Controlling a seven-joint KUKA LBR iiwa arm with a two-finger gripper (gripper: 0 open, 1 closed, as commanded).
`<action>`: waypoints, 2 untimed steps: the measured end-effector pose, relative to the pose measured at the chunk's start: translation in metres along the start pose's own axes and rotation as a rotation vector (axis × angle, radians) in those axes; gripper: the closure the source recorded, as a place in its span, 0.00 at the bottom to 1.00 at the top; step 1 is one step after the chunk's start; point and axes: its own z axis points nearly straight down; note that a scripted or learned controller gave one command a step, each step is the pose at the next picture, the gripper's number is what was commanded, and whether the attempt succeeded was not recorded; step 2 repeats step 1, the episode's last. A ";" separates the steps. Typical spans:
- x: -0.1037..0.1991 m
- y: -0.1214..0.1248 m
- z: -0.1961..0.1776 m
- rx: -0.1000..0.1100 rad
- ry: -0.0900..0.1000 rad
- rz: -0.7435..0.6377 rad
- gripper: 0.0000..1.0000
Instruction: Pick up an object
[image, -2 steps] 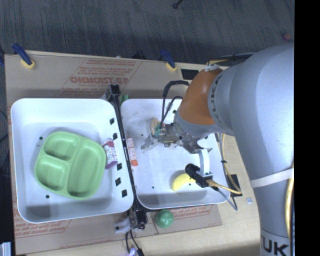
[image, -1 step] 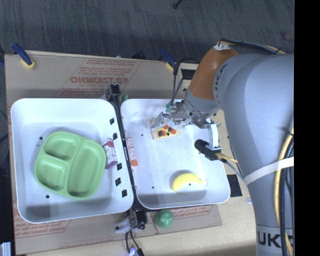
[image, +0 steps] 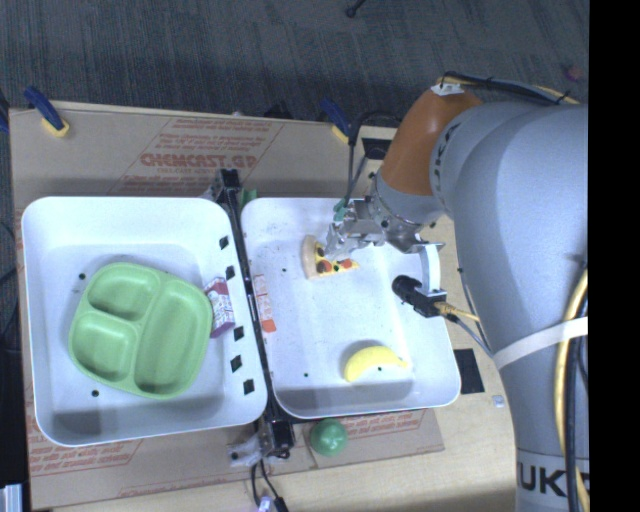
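The pincer (image: 338, 238) hung low in the right bin (image: 300, 385), near the frame's upper middle. A small cream toy with red and yellow bits (image: 322, 259) lay right under it, just down and left of its tips. Whether the pincer was gripping anything, I cannot tell. A yellow banana (image: 372, 362) lay far off, lower right.

This is a robotics lab. My end effector (image: 335, 238) hangs over a white bin (image: 300, 385); a second bin (image: 45, 300) sits well to its left, both on cardboard (image: 200, 150) clamped (image: 47, 110) to my worktop (image: 475, 440), with grey carpet (image: 200, 50) beyond and cables (image: 575, 330) beside me.
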 end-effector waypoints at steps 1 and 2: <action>0.017 -0.090 -0.085 0.000 0.001 0.009 1.00; 0.017 -0.090 -0.085 0.000 0.001 0.009 1.00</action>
